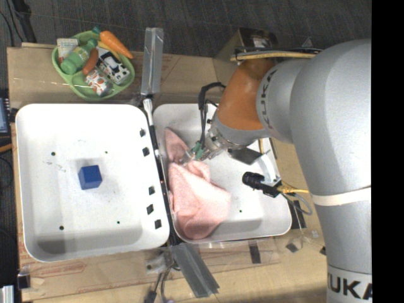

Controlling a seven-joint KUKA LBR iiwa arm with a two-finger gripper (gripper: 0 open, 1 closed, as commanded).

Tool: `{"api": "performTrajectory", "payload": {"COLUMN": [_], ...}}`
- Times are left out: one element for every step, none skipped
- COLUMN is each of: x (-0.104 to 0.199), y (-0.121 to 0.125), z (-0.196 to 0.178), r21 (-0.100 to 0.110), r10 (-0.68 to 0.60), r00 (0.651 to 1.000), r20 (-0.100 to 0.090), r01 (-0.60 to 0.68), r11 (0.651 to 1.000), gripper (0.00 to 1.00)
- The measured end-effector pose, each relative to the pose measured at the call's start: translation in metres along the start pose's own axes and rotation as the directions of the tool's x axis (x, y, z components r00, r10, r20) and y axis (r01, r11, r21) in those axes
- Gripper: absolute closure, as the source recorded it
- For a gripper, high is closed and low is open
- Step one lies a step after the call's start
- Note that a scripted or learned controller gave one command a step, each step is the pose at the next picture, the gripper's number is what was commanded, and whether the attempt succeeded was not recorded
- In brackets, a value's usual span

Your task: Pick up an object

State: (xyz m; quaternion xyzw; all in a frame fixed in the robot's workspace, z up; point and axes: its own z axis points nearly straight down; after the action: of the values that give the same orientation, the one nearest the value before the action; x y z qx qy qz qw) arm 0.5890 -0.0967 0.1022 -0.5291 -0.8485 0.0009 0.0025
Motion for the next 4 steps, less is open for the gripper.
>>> {"api": "performTrajectory", "payload": {"x": [-0.0002,-0.0031,-0.0023,-0.0025], "y": [-0.0001,-0.0062,-0.0056,-0.0057], "z": [-0.0001,0.0095,-0.0001,-0.0002], "r21": [0.000,-0.003,-0.001,-0.001], "r10": [0.000,-0.010,-0.015,-0.015], "r00": [1.000,1.000,1.000,1.000], "r20": [0.000,0.002,0.001,0.001], "r01": [0.000,0.010,0.015,0.015], "r11": [1.000,1.000,1.000,1.000], "gripper": [0.00,0.00,1.00,0.00]}}
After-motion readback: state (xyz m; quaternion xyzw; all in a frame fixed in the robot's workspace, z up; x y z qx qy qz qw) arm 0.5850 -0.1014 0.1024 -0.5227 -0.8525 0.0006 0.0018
